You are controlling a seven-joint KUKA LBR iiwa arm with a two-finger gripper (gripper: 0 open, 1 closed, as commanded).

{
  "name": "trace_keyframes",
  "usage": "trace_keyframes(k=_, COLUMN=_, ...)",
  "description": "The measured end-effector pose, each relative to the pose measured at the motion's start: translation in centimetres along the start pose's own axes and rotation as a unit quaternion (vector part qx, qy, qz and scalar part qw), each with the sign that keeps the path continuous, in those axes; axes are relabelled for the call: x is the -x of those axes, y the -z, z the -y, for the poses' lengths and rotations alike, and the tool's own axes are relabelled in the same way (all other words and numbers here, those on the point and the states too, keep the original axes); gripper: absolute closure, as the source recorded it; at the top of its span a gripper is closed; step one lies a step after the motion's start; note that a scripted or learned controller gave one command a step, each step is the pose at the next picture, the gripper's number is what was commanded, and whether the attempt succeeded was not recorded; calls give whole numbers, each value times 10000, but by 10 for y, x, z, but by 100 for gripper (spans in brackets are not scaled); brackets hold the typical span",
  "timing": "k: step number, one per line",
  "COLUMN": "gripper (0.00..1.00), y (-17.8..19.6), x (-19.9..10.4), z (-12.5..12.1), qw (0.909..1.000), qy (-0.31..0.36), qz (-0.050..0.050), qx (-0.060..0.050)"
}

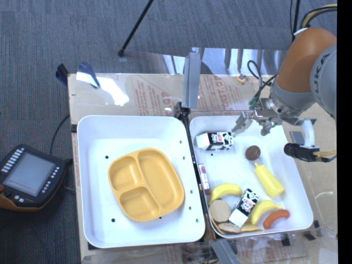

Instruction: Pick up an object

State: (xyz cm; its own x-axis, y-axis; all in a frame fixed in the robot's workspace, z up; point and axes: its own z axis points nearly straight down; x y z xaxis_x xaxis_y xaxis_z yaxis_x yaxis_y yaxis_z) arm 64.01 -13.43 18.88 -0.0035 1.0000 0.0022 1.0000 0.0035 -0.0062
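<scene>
Upper right of frame: grey arm [308, 65] w/ orange band hangs over the right bin [291, 164], tool [254, 122] at its top edge. Can't tell the tool's state from this angle. Left bin [93, 147] has the yellow divided plate [146, 184]. Nearest pick imo is the milk carton [214, 141], just left and below the tool, long axis running left-right. Brown disc [252, 153] sits below the tool.
</scene>
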Motion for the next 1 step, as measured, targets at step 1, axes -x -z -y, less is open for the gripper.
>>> trace_keyframes(k=1, gripper=0, y=-73, x=62, z=49, qw=9985, qy=551, qz=-3, qx=-30)
